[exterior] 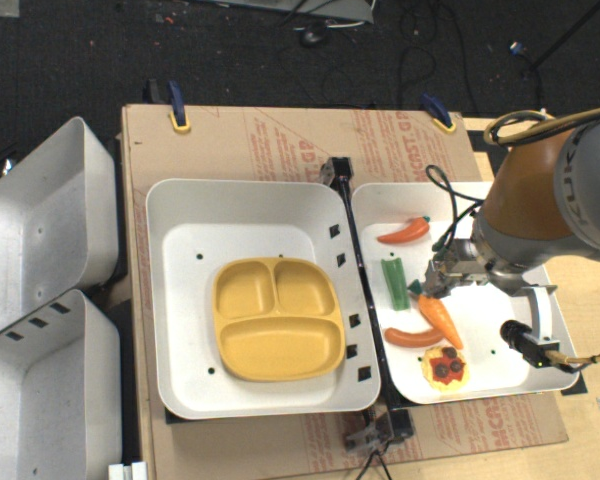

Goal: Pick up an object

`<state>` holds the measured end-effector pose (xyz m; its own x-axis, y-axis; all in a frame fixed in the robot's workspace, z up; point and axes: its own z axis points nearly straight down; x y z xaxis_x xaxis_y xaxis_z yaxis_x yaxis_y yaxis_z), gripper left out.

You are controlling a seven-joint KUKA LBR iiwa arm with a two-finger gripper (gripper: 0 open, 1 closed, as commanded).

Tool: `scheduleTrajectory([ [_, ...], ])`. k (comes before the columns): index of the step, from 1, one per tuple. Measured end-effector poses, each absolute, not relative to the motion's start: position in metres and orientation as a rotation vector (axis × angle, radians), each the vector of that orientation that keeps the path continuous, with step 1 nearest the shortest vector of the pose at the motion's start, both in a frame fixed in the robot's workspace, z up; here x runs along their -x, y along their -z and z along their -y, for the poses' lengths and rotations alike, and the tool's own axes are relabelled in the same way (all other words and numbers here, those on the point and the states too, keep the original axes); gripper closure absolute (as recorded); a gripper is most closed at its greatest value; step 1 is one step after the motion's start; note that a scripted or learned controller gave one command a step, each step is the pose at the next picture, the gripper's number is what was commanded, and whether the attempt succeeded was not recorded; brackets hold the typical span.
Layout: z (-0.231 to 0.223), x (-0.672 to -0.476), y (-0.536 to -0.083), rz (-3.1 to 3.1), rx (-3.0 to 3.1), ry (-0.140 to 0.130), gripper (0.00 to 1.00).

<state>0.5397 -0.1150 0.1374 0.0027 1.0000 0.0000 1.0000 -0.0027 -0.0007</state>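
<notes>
**Closing in on the carrot in the right bin**

My gripper (438, 280) is down inside the right bin (500, 388), hanging just over the leafy end of the toy carrot (438, 314). My wrist and its cabling block the view of my tool, so I cannot tell how wide it stands, and I see nothing that proves I have hold of anything. I judge this to be the approach step of the pick: low and over the target, with no lift begun.

The carrot lies on the bin floor, slanting from beneath my tool toward the near right. Just to its left is the green stick (394, 280), lying far-to-near beside the wall between the bins. Near of the carrot lies the red sausage (413, 337), and right of that, against the near wall, the small yellow pastry with dark berries (445, 367). The red chili pepper (404, 232) sits on the far side, well apart from the rest. The left bin (170, 298) holds the yellow divided plate (277, 318), which has no part in this try.

The next move, as I see it, calls for settling squarely across the carrot's thick end and keeping off the green stick, which is close enough to get nudged or caught. The carrot's taper could let it slip out, so a grip near the thick end looks safer than one down the tip.
</notes>
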Motion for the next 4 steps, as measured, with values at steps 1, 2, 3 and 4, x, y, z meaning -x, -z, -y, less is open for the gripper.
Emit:
scheduleTrajectory([
  [1,0.121,-0.532,-0.188,2.222,2.226,0.002,1.0],
  [2,0.121,-0.533,-0.241,2.228,2.222,0.004,1.0],
  [3,0.073,-0.529,-0.23,2.226,2.214,-0.001,1.0],
  [4,0.014,-0.534,-0.227,2.226,2.215,0.0,1.0],
])
